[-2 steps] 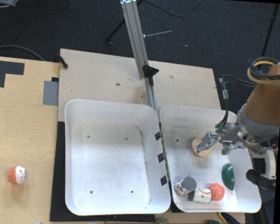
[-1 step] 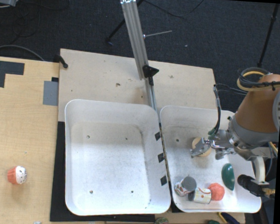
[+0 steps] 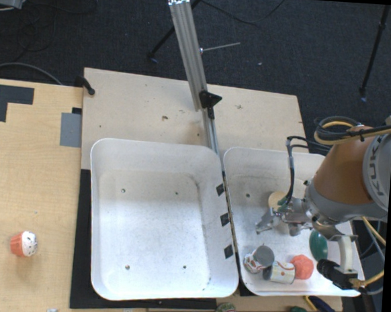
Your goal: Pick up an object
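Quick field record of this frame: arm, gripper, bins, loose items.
arm: reaches in from the right over the right bin
gripper: low inside right bin, nothing visibly held
left bin: white, shallow
right bin items: grey cup, white tube, red ball, green object, all near the front edge
outside bins: small red-and-white object on the wooden table at left
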You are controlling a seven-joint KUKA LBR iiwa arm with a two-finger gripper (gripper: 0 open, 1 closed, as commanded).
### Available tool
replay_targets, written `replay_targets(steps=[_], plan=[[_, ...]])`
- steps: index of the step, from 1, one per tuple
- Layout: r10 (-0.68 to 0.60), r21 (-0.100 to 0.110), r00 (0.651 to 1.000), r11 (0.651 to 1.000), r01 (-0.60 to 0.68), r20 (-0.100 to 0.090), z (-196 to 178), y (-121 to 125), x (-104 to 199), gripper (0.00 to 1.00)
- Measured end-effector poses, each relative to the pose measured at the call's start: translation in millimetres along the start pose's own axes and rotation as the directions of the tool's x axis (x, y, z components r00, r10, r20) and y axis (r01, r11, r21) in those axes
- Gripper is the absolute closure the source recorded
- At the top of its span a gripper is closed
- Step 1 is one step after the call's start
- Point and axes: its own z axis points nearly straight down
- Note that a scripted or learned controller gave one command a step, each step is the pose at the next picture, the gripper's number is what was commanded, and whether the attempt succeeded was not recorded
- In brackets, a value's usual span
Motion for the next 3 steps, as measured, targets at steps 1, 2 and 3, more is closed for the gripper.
replay_targets(steps=[1, 2, 3], plan=[[0.005, -0.004, 1.000, 1.000, -0.005, 0.001, -12.7, 0.9, -1.9, 1.00], [0.000, -0.011, 1.000, 1.000, 0.000, 0.003, -58.6, 7.1, -8.4, 1.00], [-0.001, -0.012, 1.000, 1.000, 0.001, 0.003, -111.3, 7.4, -9.1, 1.00]])
